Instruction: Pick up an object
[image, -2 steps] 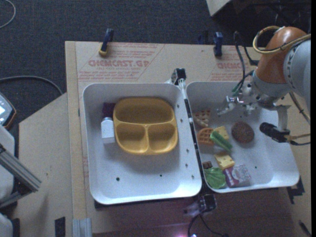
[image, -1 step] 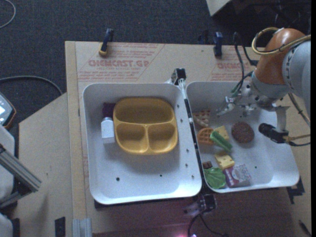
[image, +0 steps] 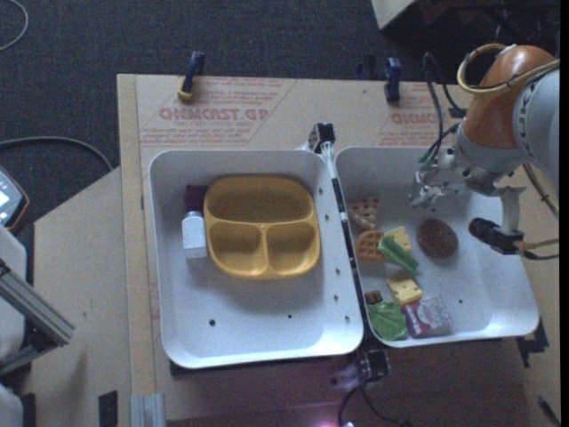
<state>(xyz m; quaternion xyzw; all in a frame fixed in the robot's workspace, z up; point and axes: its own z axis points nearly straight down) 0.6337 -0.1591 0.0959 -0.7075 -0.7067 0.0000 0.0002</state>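
The right bin holds several toy foods: a brown round patty, a waffle, a lattice cracker, a green stick lying over a cheese wedge, a yellow cheese cube, a pink carton and a green leaf. My gripper hangs over the bin's upper right part, just above and slightly left of the patty. Nothing is visibly in its grasp.
The left bin holds a yellow divided plate, a white bottle and a small purple item. A black divider strip runs between the bins. Clamps grip the board's far edge.
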